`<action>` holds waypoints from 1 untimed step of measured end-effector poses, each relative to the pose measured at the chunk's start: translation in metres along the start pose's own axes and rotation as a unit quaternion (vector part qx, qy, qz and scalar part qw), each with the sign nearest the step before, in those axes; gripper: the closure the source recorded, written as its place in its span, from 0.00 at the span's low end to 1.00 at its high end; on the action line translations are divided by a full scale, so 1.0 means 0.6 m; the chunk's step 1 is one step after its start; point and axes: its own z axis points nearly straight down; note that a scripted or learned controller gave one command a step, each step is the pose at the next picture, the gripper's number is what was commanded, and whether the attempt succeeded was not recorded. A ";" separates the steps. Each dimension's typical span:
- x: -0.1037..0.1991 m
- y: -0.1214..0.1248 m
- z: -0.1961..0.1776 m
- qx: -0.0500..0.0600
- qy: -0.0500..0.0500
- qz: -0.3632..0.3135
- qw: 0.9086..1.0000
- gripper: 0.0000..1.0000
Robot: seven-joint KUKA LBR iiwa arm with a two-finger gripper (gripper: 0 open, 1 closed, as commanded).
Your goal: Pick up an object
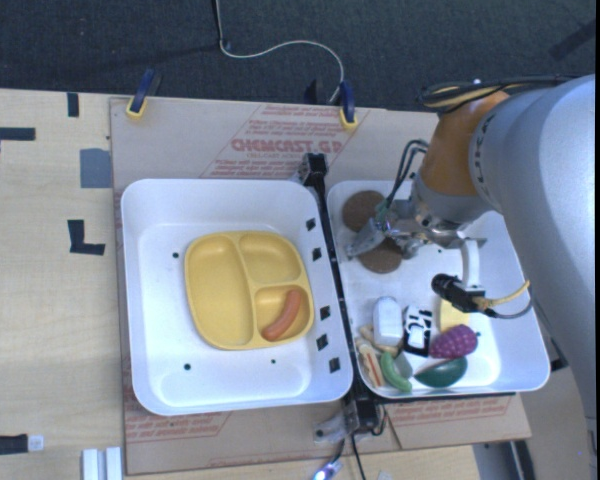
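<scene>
Pale wood made up the surface (40, 268), with a cardboard sheet (270, 143) clamped over it and two white bins side by side on top. From the overhead camera, the left bin (150, 218) carried a yellow tray (230, 278) with a sausage (285, 315) in its small lower-right compartment. The right bin (510, 358) held the clutter: two brown discs (363, 211) at the top left, a white block (387, 318), a black-and-white piece (416, 330), a purple grape bunch (453, 342), a green item (440, 373) and some thin pale pieces (375, 363) bunched along the near edge. The arm (520, 168) reached in from the right, and the gripper (380, 240) hung low over the brown discs, its metal tips just beside the lower one; how wide it stood could not be told, and nothing showed between the tips. A clean pick probably called for centring on one disc, clear of the bin wall, before closing and lifting straight up.
</scene>
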 end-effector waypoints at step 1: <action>-0.002 0.006 -0.021 -0.004 -0.001 -0.001 1.000 1.00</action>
